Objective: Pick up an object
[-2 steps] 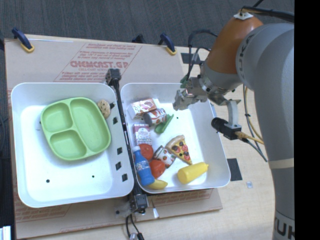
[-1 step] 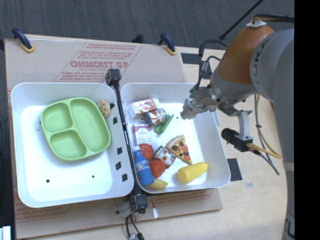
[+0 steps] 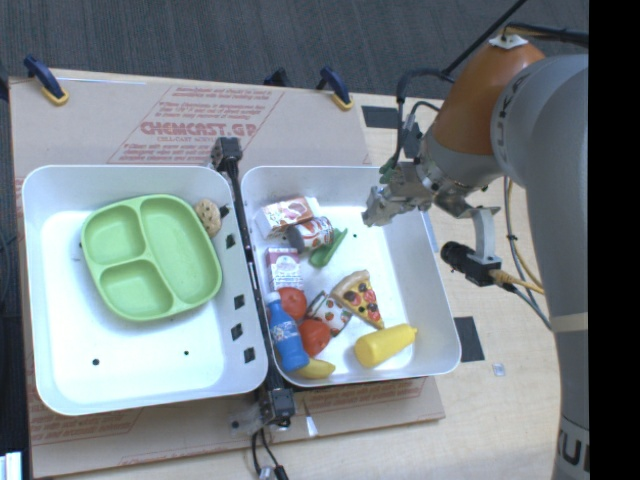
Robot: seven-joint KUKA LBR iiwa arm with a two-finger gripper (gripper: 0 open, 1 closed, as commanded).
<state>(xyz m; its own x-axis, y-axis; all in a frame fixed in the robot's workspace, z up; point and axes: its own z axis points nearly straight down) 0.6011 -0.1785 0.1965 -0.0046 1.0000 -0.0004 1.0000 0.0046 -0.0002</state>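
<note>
Yellow corn (image 3: 384,345) lies flat, long axis pointing up-right; fingers (image 3: 381,211) state indiscernible.

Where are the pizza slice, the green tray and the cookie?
pizza slice (image 3: 360,299), camera view, middle of its topping.
green tray (image 3: 150,256), camera view, central divider.
cookie (image 3: 209,214), camera view, its middle.

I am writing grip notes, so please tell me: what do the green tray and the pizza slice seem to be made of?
The green tray looks like moulded plastic with a smooth, matte finish: even light-green colour, rounded rims, three pressed compartments. The pizza slice is probably a plastic or rubber toy: flat painted colours and a soft sheen, though the view is too coarse to say which.
</note>
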